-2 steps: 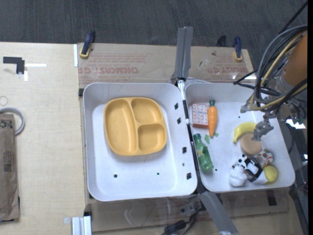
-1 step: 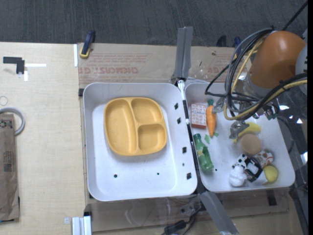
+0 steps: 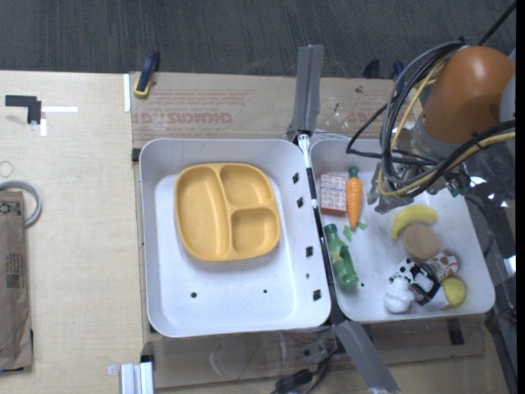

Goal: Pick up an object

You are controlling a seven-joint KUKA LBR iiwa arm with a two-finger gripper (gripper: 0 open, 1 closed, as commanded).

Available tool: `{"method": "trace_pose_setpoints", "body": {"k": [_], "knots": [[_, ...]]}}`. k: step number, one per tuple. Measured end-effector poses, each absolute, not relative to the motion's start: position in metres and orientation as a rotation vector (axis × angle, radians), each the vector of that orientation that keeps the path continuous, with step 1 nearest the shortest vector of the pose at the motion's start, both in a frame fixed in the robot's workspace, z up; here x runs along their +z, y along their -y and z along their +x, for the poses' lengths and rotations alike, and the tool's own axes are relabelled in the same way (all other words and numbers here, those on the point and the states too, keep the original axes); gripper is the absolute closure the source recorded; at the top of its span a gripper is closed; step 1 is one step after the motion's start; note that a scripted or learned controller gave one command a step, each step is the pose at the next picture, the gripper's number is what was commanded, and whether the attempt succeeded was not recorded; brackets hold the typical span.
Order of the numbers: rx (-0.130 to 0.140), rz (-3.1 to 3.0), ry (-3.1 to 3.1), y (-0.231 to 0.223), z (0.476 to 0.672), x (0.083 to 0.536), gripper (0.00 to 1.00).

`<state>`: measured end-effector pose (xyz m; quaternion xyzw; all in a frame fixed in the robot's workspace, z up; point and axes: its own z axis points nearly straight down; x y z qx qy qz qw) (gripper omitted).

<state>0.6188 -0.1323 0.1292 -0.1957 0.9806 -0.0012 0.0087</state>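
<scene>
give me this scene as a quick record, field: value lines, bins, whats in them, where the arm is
left bin: yellow divided plate
right bin: toy carrot, small printed box, green bottle, banana, brown ball, black-and-white toy, yellow fruit
arm: over right bin's far right side
tool: low, just right of toy carrot; grip state unclear

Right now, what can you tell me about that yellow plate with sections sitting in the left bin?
The yellow three-compartment plastic plate looks like smooth, matte moulded plastic with rounded corners. Raised ridges split it into one long section on the left and two smaller ones on the right. It lies flat and right side up, turned slightly askew, on the floor of the left shallow white bin, towards its upper half. It rests on the bin floor, apart from the walls.
</scene>
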Motion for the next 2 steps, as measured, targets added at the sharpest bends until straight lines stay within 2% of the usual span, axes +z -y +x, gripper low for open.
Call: {"method": "trace_pose_setpoints", "body": {"k": [1,2], "knots": [[-0.004,-0.612,-3.064,0.132,0.619,0.129,0.0],[-0.011,-1.017,-2.952,0.12,0.635,0.1,0.0]]}}
